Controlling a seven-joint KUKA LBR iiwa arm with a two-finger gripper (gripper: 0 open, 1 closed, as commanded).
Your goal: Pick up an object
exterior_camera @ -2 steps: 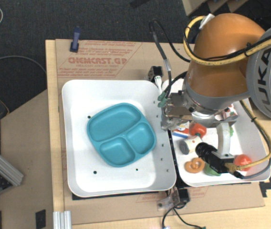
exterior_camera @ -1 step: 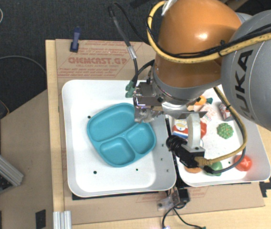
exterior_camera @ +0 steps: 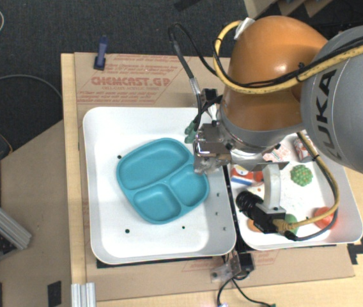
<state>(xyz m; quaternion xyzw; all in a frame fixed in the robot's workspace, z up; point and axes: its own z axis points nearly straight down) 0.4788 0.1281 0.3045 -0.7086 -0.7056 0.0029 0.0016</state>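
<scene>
A blue three-compartment plate (exterior_camera: pixel 159 181) lies flat in the left white bin (exterior_camera: pixel 101 190), right of its middle. My gripper (exterior_camera: pixel 202 160) hangs low over the plate's upper right rim, next to the wall between the two bins. Nothing visible is lifted off the bin floor. The large grey and orange wrist hides most of the gripper from above. In the right bin (exterior_camera: pixel 353 226) a green bumpy object (exterior_camera: pixel 301 174) lies near the middle, and a red and white item (exterior_camera: pixel 243 175) lies at the left side, partly under the arm.
A red and white packet (exterior_camera: pixel 300 148) sits at the right bin's back, and an orange-red piece (exterior_camera: pixel 323 213) near its front right. The arm covers much of the right bin. Both bins rest on a cardboard sheet (exterior_camera: pixel 137 78). A blue clip (exterior_camera: pixel 100 53) lies at its back edge.
</scene>
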